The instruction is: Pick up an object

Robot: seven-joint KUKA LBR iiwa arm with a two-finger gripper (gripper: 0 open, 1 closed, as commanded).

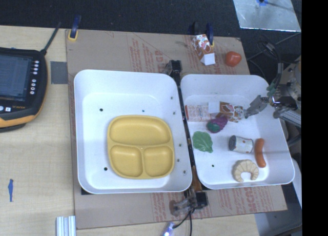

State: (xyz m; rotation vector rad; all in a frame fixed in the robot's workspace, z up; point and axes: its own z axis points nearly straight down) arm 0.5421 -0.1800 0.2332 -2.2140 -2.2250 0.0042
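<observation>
The gripper (254,107) is hovering at 2 o'clock in the right bin (274,178); its grip state is impossible to tell. The croissant (246,170) is lying at 5 o'clock, beside the sausage (260,152).

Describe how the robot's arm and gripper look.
Little of the arm is in frame at the right edge: a cluttered grey and pale metal wrist with dark cabling and a small green spot. A slim grey gripper juts from it over the right bin.

Bright even overhead light, glare on the white bins (87,83), soft shadows, slightly blurry, low resolution
</observation>
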